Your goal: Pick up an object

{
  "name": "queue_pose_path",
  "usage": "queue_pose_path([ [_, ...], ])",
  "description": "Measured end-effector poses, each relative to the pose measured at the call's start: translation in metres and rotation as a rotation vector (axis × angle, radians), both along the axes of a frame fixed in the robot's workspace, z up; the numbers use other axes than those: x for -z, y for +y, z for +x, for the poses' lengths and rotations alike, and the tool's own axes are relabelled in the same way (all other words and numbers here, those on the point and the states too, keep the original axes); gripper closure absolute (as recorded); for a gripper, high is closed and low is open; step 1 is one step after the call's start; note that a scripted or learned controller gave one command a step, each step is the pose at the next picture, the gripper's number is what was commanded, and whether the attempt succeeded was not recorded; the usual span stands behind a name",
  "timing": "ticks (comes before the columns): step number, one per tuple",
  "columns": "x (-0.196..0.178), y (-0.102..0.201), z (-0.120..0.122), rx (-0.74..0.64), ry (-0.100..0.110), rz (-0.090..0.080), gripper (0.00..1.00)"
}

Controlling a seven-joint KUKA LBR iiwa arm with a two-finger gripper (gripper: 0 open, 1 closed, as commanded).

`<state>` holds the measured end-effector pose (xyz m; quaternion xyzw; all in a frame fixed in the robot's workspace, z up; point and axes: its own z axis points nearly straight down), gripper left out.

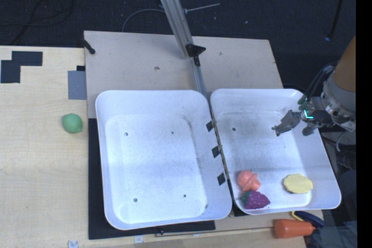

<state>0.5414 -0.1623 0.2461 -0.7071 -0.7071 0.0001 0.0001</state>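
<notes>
Where fingers point(295, 123) hover; right bin point(256, 103).

The bench point(174, 61) was viewed from above at a slant by one fixed camera, set far enough that both white bins point(110, 107) were taken in.

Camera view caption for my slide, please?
Gripper over the right bin; yellow, orange and purple toys lie near its front.

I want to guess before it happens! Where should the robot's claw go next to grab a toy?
Probably toward the bin's near edge and down over the yellow toy. The gripper hangs over the bare upper part of the right bin, holding nothing, and that toy lies alone, apart from the orange toy and purple grapes.
</notes>
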Motion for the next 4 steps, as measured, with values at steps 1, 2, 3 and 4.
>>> queue_pose_path([
  [1, 0.0, 0.0, 0.0, 0.0, 0.0, 0.0, 0.0],
  [2, 0.062, 0.005, -0.003, -0.001, 0.005, 0.001, 0.0],
  [3, 0.109, 0.012, -0.001, 0.001, 0.004, 0.001, 0.0],
  [4, 0.155, 0.012, 0.0, 0.0, -0.001, 0.0, 0.0],
])
